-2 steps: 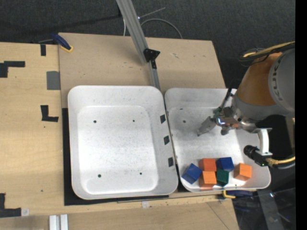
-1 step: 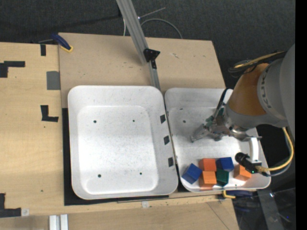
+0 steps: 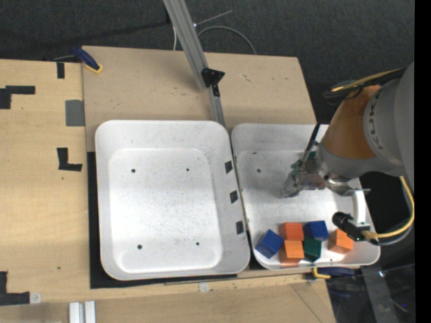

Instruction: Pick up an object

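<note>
Fingers: too small and dark against the wrist for me to tell whether they are spread or pressed together. Nothing readable between them.

Gripper [image 3: 291, 188] sits low over the right bin [image 3: 269, 136], centre-right of the frame, tip at or just above the bin's bare speckled floor. Can't confirm contact.

Arm [image 3: 377, 133] enters from the right edge, its orange band [image 3: 347, 123] directly above the wrist.

Pick candidates are clustered in the lower right corner of the right bin, below the gripper and clearly apart from it:
- lone blue block [image 3: 269, 243], leftmost, tilted, near the bin's left wall
- upper orange block [image 3: 292, 231], with the second blue block [image 3: 315, 230] just beside it
- lower orange block [image 3: 293, 249] and green block [image 3: 311, 249] beneath those two, packed close
- third orange block [image 3: 341, 241], furthest right, by the rim

Left bin [image 3: 161, 130] lies alongside, rims touching at mid-frame.

I also note a slanted metal pole [image 3: 185, 25] running from the top edge down to the gap between the bins, and a blue and yellow clamp [image 3: 87, 59] at upper left on the bench [image 3: 40, 180].
</note>
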Action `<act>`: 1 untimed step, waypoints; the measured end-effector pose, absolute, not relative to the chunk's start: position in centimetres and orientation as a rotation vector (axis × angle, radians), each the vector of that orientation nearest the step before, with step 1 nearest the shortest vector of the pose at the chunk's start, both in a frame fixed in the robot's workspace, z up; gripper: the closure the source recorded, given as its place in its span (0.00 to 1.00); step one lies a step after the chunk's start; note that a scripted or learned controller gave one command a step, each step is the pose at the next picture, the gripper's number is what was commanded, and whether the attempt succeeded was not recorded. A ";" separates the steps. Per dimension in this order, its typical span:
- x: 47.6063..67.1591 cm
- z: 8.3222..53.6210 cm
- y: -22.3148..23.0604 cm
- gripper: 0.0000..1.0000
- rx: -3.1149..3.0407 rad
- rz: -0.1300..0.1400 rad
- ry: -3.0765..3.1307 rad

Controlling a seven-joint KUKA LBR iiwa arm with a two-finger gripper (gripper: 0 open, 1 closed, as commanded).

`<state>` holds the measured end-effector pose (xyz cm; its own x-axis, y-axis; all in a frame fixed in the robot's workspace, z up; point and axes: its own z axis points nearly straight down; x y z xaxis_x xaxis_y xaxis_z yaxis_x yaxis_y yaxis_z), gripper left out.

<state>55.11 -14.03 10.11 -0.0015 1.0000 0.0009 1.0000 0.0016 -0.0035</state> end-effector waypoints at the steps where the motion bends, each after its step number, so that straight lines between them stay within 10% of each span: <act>1: 55.0 14.4 -13.7 1.00 -2.221 -0.002 -2.224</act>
<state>55.02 -13.65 14.37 -0.0013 1.0000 -0.0004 1.0000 0.0013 0.0023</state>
